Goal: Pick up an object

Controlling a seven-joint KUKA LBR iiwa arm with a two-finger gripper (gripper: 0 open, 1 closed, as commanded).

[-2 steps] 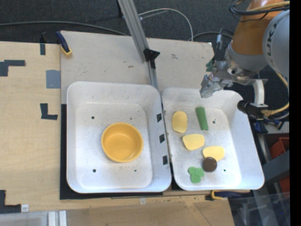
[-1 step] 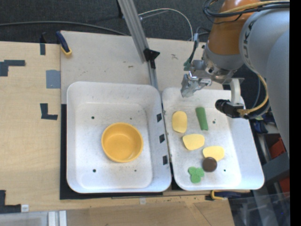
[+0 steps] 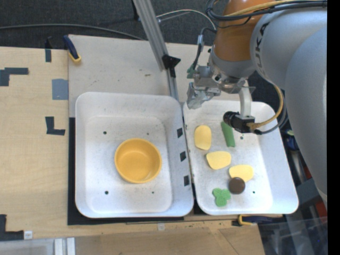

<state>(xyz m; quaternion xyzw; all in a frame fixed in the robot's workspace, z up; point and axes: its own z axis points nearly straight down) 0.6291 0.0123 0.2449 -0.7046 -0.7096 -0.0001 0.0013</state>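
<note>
gripper (image 3: pixel 197 95) over right bin's (image 3: pixel 276 195) far-left corner | jaws: cannot tell | nearest target: yellow oval piece (image 3: pixel 202 137) below it | risk: descending here strikes bin wall, missing piece

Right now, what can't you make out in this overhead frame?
- Gripper: fingers small and blurred against the right bin rim; open or shut unclear.
- Right bin's far corner: hidden by the wrist and a black cable fitting.
- Brown ball: covers part of a yellow piece.
- Green piece: too small to identify.
</note>
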